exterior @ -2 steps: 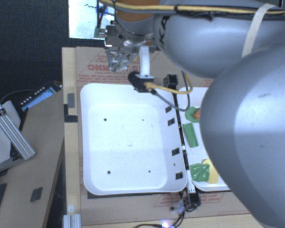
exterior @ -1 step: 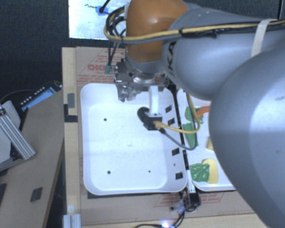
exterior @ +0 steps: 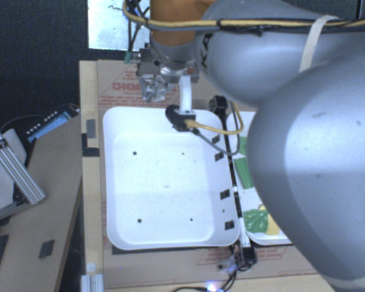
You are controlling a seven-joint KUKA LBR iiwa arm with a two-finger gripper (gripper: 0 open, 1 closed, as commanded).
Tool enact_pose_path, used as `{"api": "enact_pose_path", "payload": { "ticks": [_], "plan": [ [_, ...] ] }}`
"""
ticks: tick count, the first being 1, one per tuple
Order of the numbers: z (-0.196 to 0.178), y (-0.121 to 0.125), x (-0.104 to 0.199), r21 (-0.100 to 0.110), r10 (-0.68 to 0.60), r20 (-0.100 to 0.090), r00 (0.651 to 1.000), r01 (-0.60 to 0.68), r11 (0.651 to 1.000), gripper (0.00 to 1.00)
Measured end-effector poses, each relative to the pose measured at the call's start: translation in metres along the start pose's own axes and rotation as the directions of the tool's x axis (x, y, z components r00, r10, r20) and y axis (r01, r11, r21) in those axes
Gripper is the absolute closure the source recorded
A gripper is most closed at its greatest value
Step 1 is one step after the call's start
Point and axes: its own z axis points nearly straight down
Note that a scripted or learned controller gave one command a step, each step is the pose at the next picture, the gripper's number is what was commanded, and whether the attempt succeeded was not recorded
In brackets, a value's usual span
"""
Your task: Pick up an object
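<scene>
Two white bins are seen, the left bin bare, a yellow-green object lying in the right bin, heading unreadable, and gripper state can't be told.

Your grey arm sweeps in from the right, its orange band up top, with the tool hanging below it.
</scene>
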Motion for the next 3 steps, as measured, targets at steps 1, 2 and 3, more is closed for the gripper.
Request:
{"api": "enact_pose_path", "payload": {
  "ticks": [1,2,3],
  "plan": [
    [0.02,-0.057,-0.019,0.01,0.005,0.003,1.0,-0.005,1.0,1.0],
    [-0.01,-0.018,0.006,-0.001,0.0,-0.001,1.0,0.0,1.0,1.0],
    [0.015,-0.076,-0.005,0.011,0.004,0.003,1.0,-0.004,1.0,1.0]
  ]
}}
